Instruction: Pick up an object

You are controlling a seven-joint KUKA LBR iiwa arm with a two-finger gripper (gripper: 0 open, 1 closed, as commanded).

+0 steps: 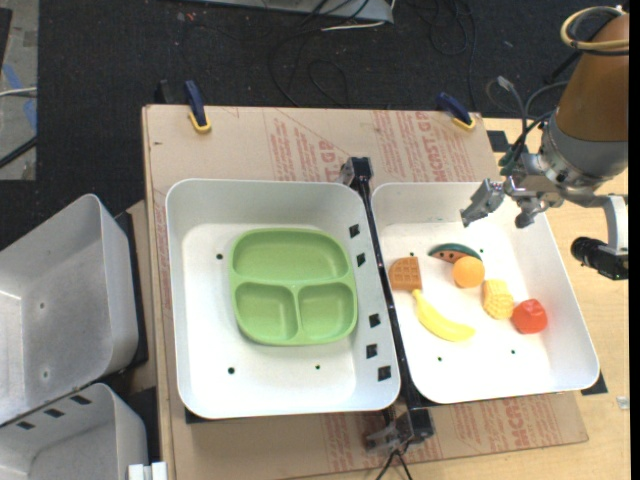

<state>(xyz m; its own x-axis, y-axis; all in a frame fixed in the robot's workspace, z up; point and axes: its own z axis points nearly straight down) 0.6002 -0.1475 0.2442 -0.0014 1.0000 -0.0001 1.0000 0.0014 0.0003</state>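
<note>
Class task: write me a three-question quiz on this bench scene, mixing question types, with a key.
1. True or false: the green tray lies in the left bin.
2. Which toy lies closest to the divider between the bins? A) red pepper B) waffle C) corn
3. Fill in: the banana lies in the ____ bin.

Key: 1 true; 2 B; 3 right. The gripper hangs above the right bin's far edge, with nothing between its fingers.
</note>
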